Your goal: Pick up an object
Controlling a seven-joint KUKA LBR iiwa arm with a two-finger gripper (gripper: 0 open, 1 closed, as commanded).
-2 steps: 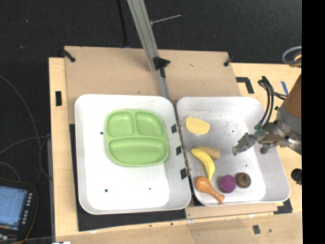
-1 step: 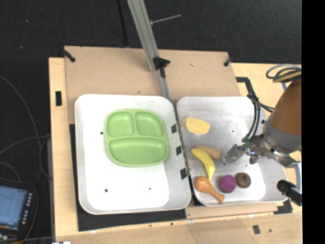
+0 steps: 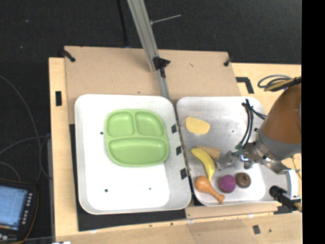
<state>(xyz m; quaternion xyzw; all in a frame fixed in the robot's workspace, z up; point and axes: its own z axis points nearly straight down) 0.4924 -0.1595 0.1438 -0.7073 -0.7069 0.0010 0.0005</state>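
Seen from above at a slant, the grey arm (image 3: pixel 284 123) with its orange band enters from the right edge of the frame and bends down and leftward into the right bin (image 3: pixel 223 108), its wrist low over the bin's right-hand side. The jaws (image 3: pixel 229 159) point toward the middle of the frame and sit just right of the yellow banana (image 3: pixel 204 161); at this size the metal tips blur together, so whether they stand apart or together cannot be told, and nothing is visibly caught between them.

All the loose things lie in the lower half of the right bin. The banana curves from mid-bin down toward the lower edge, with a tan cone-like piece (image 3: pixel 213 152) touching its upper end. Above it, apart from the rest, lies a pale yellow oval object (image 3: pixel 197 126), perhaps a lemon or a chip. At the bottom, an orange pear-shaped object (image 3: pixel 208 187) lies tilted just beneath the banana's tip. Beside it to the right sits a purple ball (image 3: pixel 227 183), and next to that a small brown round piece (image 3: pixel 244 179), close under the wrist.

The left bin (image 3: pixel 91 187) carries a green divided plate (image 3: pixel 137 138) in its upper half, three compartments showing. Both bins rest side by side on the tan counter (image 3: pixel 101 70). A grey metal pole (image 3: pixel 144 27) slants from the top of the frame down to the gap between the bins.
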